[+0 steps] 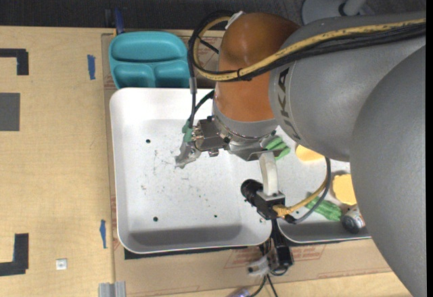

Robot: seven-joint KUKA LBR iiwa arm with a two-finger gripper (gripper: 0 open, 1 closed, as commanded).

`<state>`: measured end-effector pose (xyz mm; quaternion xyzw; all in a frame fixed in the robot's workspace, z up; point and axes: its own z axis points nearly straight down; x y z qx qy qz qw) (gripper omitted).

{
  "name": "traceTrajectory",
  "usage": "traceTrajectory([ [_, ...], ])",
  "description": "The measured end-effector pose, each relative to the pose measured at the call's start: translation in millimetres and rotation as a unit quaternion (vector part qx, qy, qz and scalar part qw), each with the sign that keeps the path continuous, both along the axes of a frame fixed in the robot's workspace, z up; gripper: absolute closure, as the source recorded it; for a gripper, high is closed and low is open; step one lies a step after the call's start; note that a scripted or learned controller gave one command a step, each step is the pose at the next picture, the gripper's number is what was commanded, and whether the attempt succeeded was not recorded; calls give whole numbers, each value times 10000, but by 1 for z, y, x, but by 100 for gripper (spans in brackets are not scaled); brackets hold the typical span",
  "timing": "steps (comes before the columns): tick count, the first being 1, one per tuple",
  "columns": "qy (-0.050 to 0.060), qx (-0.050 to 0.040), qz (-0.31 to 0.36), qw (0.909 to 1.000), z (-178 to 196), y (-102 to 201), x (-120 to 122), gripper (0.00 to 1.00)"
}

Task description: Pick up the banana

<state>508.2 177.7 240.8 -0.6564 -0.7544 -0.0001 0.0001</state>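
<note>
My gripper (185,153) hangs low over the middle of the left white bin (128,221), below the orange wrist band (250,65). Nothing shows beneath it except the bin's scuffed floor. Two yellow patches show in the right bin past the arm: one (308,153) just right of the wrist and one (344,187) further right. Either could be part of the banana, and the arm hides most of both. The gripper is well to the left of them, in the other bin.
A teal divided tray (149,59) stands behind the left bin. Green pieces (277,147) (329,212) and a grey round object (352,222) lie in the right bin (325,236). The arm's bulk covers most of that bin.
</note>
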Motion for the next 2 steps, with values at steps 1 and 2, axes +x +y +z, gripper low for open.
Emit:
traceTrajectory([
  [1, 10, 3, -285, 9996, -155, 42, -29, 0],
  [2, -5, 25, -293, 9996, -145, 44, -28, 100],
])
